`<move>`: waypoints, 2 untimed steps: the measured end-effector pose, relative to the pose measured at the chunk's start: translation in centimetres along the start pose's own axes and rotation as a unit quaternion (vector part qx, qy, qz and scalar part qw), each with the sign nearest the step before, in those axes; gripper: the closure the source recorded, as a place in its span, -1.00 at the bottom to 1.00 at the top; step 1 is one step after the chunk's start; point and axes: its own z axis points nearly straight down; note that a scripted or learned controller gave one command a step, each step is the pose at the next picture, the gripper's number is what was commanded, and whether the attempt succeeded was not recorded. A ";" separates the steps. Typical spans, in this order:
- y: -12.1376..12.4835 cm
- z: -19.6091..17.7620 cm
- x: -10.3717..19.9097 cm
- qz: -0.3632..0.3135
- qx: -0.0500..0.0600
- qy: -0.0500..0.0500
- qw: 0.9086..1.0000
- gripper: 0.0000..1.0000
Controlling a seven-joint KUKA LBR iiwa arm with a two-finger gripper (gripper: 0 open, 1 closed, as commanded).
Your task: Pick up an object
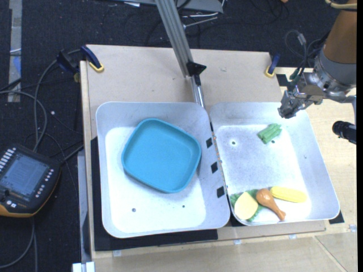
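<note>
A small green object (269, 133) lies in the upper part of the right bin (317, 169). My gripper (286, 110) hangs at that bin's upper right rim, just above and to the right of the green object, apart from it, with nothing seen held. At the bin's front lie a yellow piece (289, 195), an orange-brown drumstick shape (270, 202) and a yellow-green slice (245, 206). A blue square plate (161, 154) rests in the left bin (113, 208).
A slanted metal pole (177, 30) comes down to the divide between the bins. Clamps sit at the bench's back corners (91, 60). A handheld pendant (22, 180) lies off the bench to the left.
</note>
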 end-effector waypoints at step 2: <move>2.2 2.2 10.2 -0.002 0.003 0.001 1.000 1.00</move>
